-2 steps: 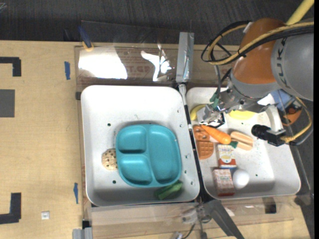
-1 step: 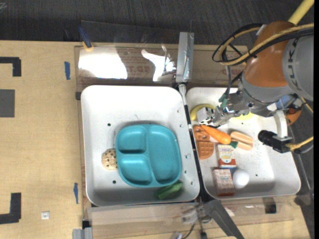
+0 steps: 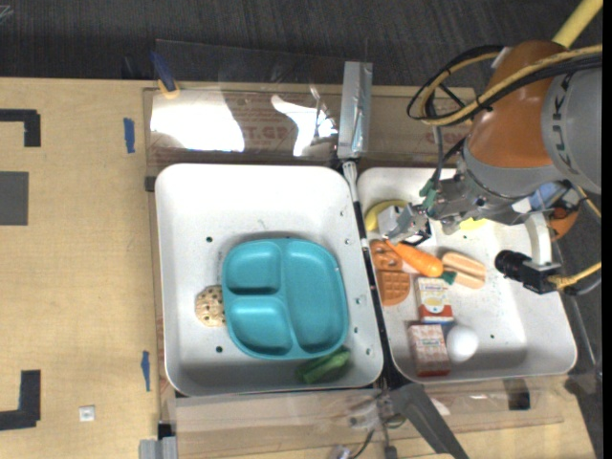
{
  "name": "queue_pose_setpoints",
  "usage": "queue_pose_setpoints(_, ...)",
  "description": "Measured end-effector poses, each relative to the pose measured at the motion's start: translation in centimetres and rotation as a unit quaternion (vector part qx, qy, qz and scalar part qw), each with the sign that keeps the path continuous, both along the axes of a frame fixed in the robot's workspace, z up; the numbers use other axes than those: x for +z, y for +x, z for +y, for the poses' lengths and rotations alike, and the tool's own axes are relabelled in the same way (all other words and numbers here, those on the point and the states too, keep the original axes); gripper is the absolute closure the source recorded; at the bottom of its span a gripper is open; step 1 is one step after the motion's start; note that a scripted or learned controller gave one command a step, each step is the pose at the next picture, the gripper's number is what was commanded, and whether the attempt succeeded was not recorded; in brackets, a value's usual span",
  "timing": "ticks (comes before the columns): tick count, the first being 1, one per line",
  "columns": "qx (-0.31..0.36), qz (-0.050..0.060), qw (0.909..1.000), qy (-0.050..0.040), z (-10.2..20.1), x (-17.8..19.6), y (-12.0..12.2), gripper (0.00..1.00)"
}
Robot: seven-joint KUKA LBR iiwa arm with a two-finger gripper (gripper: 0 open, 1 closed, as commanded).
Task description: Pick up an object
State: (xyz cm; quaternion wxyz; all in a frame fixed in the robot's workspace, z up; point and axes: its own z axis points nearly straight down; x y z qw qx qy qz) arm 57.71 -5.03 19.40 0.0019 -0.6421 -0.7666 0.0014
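- Camera view: the arm (image 3: 521, 103) reaches in from the right over the far part of the right bin (image 3: 535, 357), and its gripper (image 3: 413, 216) hangs low at that bin's far-left corner, just above a banana (image 3: 380, 214) and the far end of a carrot (image 3: 419, 258).
- Whether the tool is apart or together cannot be told from here; nothing is seen clamped in it.
- The likeliest target is the carrot, lying in the left half of the right bin, touching a waffle (image 3: 392, 280) on its left and just beside a hot dog (image 3: 464, 269) on its right.
- Its long axis runs on a slant from far-left to near-right, thicker end toward the hot dog as far as can be judged.
- A good grasp would close across that axis near the middle, coming straight down so the neighbours are not nudged.
- Nearer the camera stand two small cartons (image 3: 432, 323) and a white egg (image 3: 463, 343); the left bin (image 3: 182, 256) holds a teal divided plate (image 3: 285, 295), a cookie (image 3: 209, 305) and a green vegetable (image 3: 326, 367).
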Motion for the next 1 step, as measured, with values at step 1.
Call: queue_pose_setpoints(1,-0.042,0.001,0.9991,-0.0002,-5.96,-4.15,-3.67,0.0)
